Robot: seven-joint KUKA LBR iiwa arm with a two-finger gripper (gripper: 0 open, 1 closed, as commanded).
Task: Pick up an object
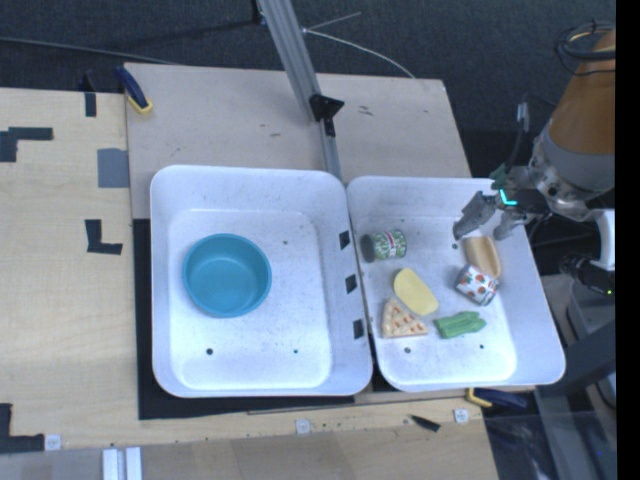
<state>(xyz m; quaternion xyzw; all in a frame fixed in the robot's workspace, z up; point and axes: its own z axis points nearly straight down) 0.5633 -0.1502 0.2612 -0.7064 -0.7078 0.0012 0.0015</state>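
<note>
I see the pincer (pixel 487 218) hovering over the right bin (pixel 530 363), fingers apart and gripping nothing, just above a tan bread piece (pixel 483 255). Beneath that lie a spotted cup (pixel 476 285), green pod (pixel 459 324), yellow lemon (pixel 414 292), waffle slice (pixel 401 321) and small can (pixel 384 245). The left bin (pixel 175 363) holds a blue bowl (pixel 228 274).

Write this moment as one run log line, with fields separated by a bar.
gripper: over right bin, nothing seen held | nearest: tan object | blue bowl: left bin
</note>
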